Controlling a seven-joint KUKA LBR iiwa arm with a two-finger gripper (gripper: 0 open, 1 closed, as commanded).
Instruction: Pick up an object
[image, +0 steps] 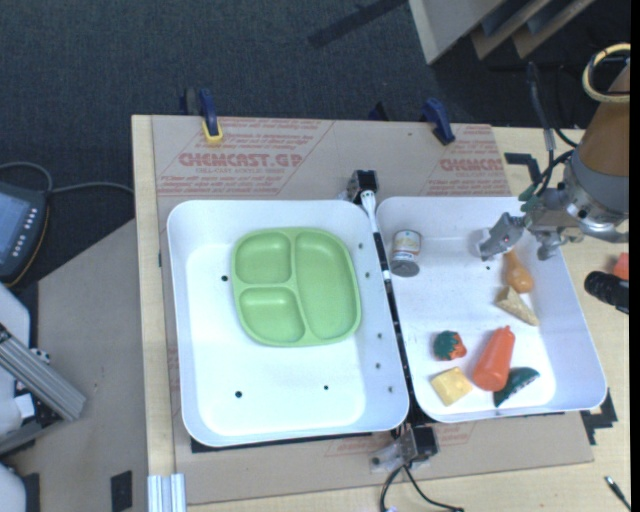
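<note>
The right bin (570, 330) holds several small things. A silver can (405, 252) lies at its far left. An orange-brown piece (516, 272) and a tan wedge (518, 308) lie toward the right. Near the front are a small red and green vegetable (449, 346), a yellow cheese block (451, 385) and an orange carrot (494, 360) with green leaves. My gripper (522, 242) hangs over the bin's far right part, just beyond the orange-brown piece. Its fingers are spread open with nothing between them.
The left bin (200, 330) carries a green divided plate (296, 286). A black clamp (362, 185) sits at the far end of the rim between the bins. Bare white floor shows in the middle of the right bin.
</note>
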